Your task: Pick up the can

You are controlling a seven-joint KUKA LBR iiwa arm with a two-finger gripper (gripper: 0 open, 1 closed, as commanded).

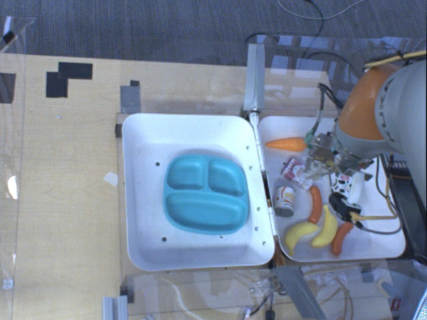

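1. On my screen the left bin [137,199] held a blue tray [205,193] with three compartments, lying flat near its middle.
2. A divider [254,79] ran up from between the two bins at the far side.
3. In the right bin [393,249], the can [285,199] lay just beside the left wall, roughly halfway down, with its top facing my camera at a tilt.
4. A carrot [287,145] lay at the far end of that bin, tip toward the left wall.
5. A small red-and-white packet [292,170] sat between carrot and can.
6. Two bananas [312,233] lay near the front edge, side by side, one touching the other.
7. Two sausages were there too: one [315,205] just right of the can, another [341,237] right of the bananas.
8. The gripper [311,175] hung over the packet area, up and right of the can and apart from it. I could not tell how wide the hand stood; clutter and blur hid that.
9. The arm [387,112] came in from the right, orange band uppermost.
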